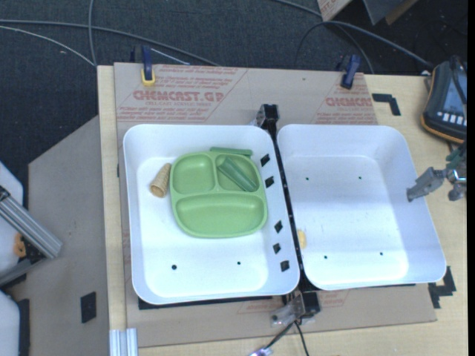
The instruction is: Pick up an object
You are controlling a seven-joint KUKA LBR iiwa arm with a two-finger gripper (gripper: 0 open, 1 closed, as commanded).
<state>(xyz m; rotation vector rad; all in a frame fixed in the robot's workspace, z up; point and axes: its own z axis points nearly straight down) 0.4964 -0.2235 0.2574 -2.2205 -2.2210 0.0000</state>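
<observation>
A green divided plate lies in the left bin. A darker green piece rests in the plate's upper right compartment. A tan cone lies just left of the plate, on the bin floor. A small yellow bit sits at the left wall of the right bin. My gripper hangs over the right rim of the right bin, far from all of these, open with nothing between its fingers.
A black-marked divider runs between the two bins. Blue clamps hold the board at the back. A handheld pendant lies on the bench at the far right, and cables cross the dark floor behind.
</observation>
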